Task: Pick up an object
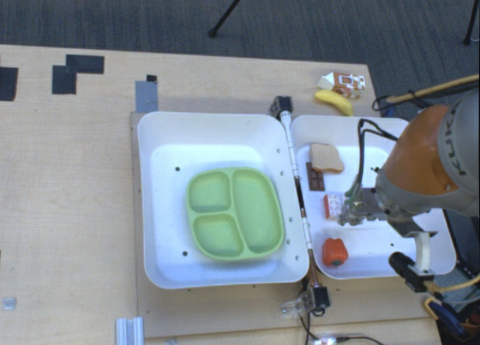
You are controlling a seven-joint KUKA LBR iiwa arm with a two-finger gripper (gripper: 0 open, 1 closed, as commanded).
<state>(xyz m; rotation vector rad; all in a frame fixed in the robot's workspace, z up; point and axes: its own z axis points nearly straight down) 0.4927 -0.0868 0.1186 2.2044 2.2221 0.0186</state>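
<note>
The right bin [375, 265] holds a tan bread slice [326, 157], a dark brown bar [316, 179], a small red and white packet [332, 205] and an orange-red pepper-like toy [334, 251]. My gripper [349, 211] reaches down into this bin from the right, its tip right beside the red and white packet. The arm's orange band [420, 160] hangs over the bin's right half and hides what lies under it. No object is visibly lifted.
The left bin [161, 186] carries a green three-compartment plate [235, 214]. A yellow banana [334, 100] and a small printed carton [345, 81] lie on the bench behind the right bin. A black cable loops over the right bin's far edge.
</note>
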